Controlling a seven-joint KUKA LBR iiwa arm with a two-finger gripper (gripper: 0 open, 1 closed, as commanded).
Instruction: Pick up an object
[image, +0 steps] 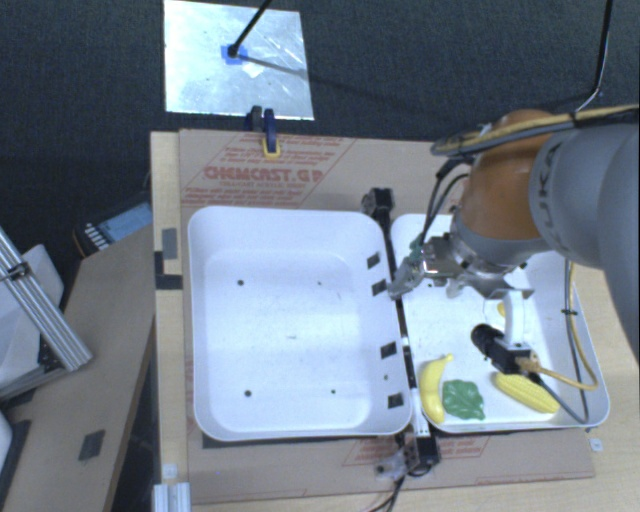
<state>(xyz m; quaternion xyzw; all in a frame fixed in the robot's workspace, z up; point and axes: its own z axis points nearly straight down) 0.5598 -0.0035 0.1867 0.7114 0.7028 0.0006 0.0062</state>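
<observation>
Your gripper (408, 278) hangs by the bin wall (409, 335) — open or closed, can't tell — the curved yellow toy (433, 387) well apart from it; descend here and you'll likely strike plastic.

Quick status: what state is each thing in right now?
gripper: above the right bin at its left wall, nothing visibly held.
yellow banana: lying flat in the right bin, ungrasped.
green object: lying flat beside the yellow banana.
yellow corn-like object: lying flat, ungrasped.
</observation>
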